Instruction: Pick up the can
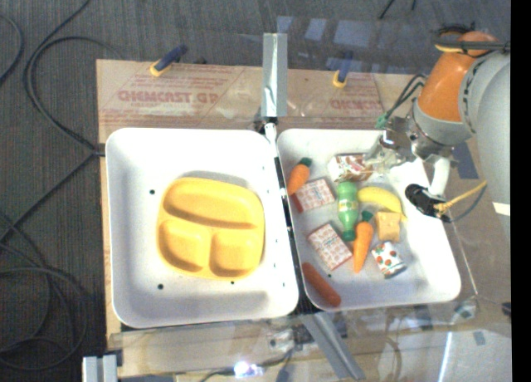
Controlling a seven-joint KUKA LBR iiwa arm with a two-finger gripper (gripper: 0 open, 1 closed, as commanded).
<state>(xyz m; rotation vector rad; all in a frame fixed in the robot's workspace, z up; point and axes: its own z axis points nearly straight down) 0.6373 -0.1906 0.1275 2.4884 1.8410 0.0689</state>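
Observation:
The can [388, 260] is small and white with red markings. It lies on its side in the front right part of the right bin [431, 285]. My gripper [383, 151] hangs over the far side of that bin, above a red and white packet [350, 166]. It is well behind the can, with a banana [380, 198] and a tan cube [387, 225] between them. The arm's orange band [444, 90] is at the right.
The right bin also holds two carrots [297, 178] [362, 243], a green bottle [347, 202], two small patterned boxes [315, 195] [329, 245] and a red sausage [320, 284]. A yellow divided tray [212, 227] lies in the left bin [133, 206].

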